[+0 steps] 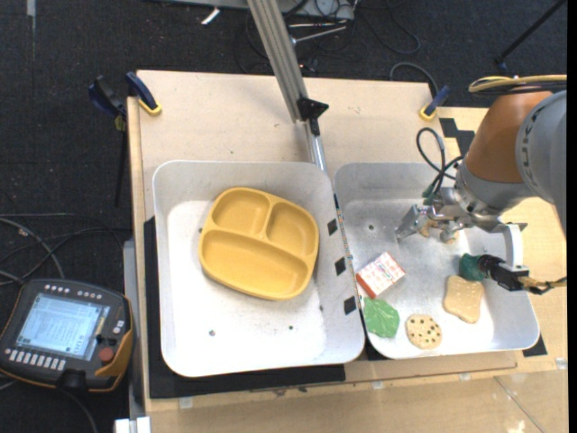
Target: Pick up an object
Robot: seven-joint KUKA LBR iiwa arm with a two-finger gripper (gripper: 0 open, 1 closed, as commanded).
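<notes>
Even, fairly bright overhead light is falling across the bench [225, 115], leaving only soft, short shadows under the yellow divided plate [260, 242]. The white bins [180, 332] are glaring mildly, nearly washing out along their rims. The surrounding dark floor [63, 152] is staying dim. Focus is holding reasonably sharp throughout, though fine detail is looking slightly grainy and compressed.

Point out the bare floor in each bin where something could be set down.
Left bin: a bare strip along the near edge below the yellow tray, plus a narrow band on its left. Right bin: bare at the far-left corner, above the small box and left of the gripper. Crowded: the right bin's near edge, with the green piece, cookie and toast.
</notes>
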